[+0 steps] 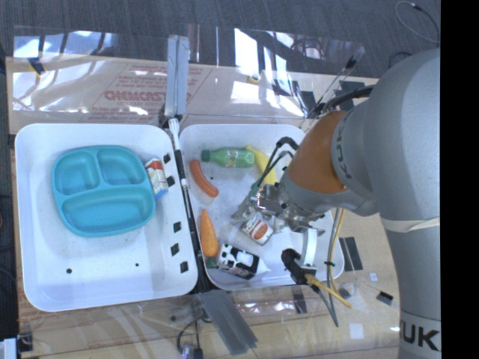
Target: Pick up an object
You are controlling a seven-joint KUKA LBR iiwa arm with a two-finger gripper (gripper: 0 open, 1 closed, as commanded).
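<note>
The grey arm's end effector [258, 214] is hanging low in the right white bin [224, 137], directly over a small red-and-white packet [257, 230]; whether it is apart or together I cannot tell. The packet is lying near the bin's middle, between an orange plastic carrot [209, 233] and the arm. It is looking light, thin and probably crinkly, so taking it across its narrow width seems safest; a glossy wrapper could slip.
</note>
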